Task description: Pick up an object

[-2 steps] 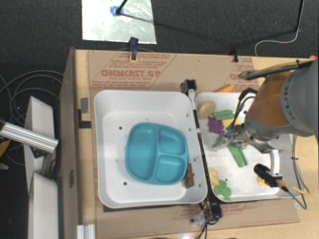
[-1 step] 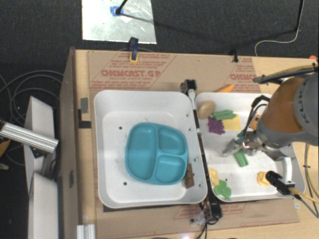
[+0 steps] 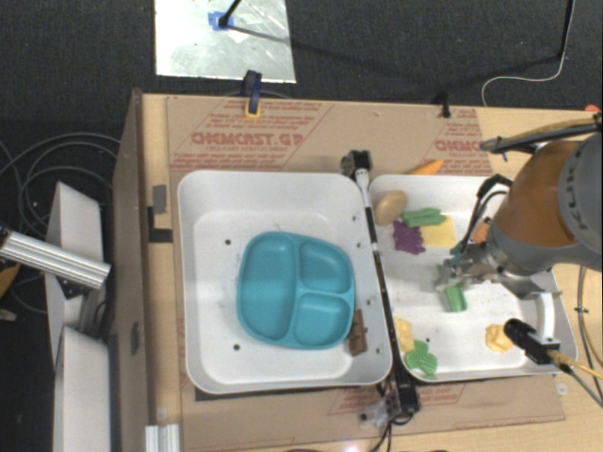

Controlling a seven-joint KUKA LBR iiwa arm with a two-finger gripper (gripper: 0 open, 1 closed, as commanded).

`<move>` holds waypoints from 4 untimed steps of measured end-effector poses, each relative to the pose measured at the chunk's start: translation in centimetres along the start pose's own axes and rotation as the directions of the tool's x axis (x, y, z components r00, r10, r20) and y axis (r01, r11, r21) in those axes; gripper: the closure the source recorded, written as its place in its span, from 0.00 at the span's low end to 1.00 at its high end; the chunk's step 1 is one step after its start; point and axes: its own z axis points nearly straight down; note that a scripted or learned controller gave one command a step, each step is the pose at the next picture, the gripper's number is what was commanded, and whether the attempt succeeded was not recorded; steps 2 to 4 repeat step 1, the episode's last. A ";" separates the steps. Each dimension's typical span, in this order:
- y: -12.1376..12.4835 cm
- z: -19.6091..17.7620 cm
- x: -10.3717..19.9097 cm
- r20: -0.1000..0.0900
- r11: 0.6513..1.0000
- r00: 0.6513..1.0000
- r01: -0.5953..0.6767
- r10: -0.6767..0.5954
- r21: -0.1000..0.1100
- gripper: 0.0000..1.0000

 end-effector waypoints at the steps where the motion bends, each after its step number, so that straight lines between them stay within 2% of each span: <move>1: 3.0 -9.5 6.8 -0.002 1.000 1.000 0.010 -0.010 -0.009 1.00; 4: 3.0 -9.5 6.8 -0.002 1.000 1.000 0.010 -0.010 -0.009 1.00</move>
